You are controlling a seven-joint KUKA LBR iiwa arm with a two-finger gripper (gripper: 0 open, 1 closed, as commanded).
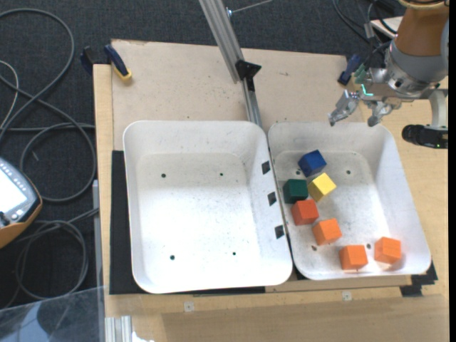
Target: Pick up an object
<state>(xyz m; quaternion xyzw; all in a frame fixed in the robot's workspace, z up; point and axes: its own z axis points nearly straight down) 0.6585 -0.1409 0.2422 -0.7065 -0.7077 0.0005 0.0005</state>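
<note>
My gripper hangs over the far rim of the right bin, fingers spread open with nothing between them. Below it in that bin lie a blue cube, a yellow cube, a dark green cube and a red-orange cube. Three orange cubes lie toward the near rim. The blue cube is the closest to the gripper, a little to its left and nearer the camera.
The left bin stands beside the right one. A slanted metal rail ends in a black clamp between the bins at the back. A blue-and-yellow clamp sits at the bench's far left corner. Cables lie off the bench.
</note>
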